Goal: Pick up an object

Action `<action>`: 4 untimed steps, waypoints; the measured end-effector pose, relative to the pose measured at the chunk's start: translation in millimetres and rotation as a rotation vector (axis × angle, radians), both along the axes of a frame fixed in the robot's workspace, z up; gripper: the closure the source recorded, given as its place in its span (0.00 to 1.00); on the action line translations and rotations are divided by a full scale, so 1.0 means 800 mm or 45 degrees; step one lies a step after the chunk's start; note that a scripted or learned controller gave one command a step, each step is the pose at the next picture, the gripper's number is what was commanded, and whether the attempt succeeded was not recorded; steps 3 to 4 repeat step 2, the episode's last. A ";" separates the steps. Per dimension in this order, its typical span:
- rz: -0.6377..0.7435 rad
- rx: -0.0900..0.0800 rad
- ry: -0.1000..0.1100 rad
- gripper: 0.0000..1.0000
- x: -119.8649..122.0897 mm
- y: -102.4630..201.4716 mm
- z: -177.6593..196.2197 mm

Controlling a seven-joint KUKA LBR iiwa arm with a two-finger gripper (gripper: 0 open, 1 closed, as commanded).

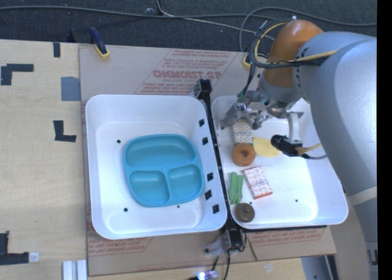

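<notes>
Over the right bin's (318, 208) far left part, the gripper (245, 118) hangs from the grey arm (343, 83), which reaches in from the right under its orange band (291, 43). Whether its fingers are spread or pressed together cannot be told, since the wrist hides them from above. Just below it a small packet (242, 130) with a pale, speckled pattern lies touching or almost touching the gripper; nothing can be seen between the fingers.

Toward the near side from the packet sits an orange-brown ring shaped like a doughnut (244, 154), with a pale yellow rounded piece (264, 147) just beside it toward the bin's middle. Nearer the front edge lie a small white box with a red pattern (258, 182), tilted, and a green strip-like object (235, 187) along the left wall. A dark brown round object (245, 212) rests in the near left corner.

The left bin (101, 150) holds a blue divided plate (163, 170) with three compartments, lying flat near its middle. Both bins rest on a cardboard sheet (184, 70) on the wooden bench (37, 168).
</notes>
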State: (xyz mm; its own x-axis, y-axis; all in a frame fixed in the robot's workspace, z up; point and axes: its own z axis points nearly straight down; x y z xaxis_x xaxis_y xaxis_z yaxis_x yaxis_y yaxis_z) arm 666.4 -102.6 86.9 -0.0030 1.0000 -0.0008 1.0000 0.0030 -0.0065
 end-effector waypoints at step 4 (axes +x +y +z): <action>-0.002 0.001 -0.013 1.00 -0.008 0.003 0.090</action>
